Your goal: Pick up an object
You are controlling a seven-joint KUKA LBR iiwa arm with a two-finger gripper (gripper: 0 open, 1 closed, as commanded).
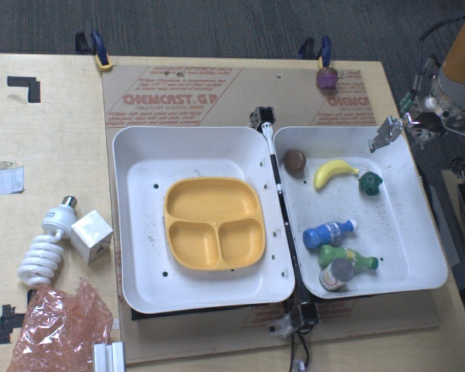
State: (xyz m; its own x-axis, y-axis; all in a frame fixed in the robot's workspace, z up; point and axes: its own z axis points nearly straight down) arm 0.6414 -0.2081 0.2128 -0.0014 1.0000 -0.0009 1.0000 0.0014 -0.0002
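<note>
on the counter (54, 130) sit two white bins, and the right bin (418, 231) holds small toys. i would go for the banana (335, 172). it looks light, hard and a bit slippery, so grab it across its fat middle. the gripper (387, 132) hangs over the bin's top right rim, near the banana but not touching it. i cannot tell its state.

Glossy plastic banana (335, 172); matt yellow plastic tray (215, 223).
</note>
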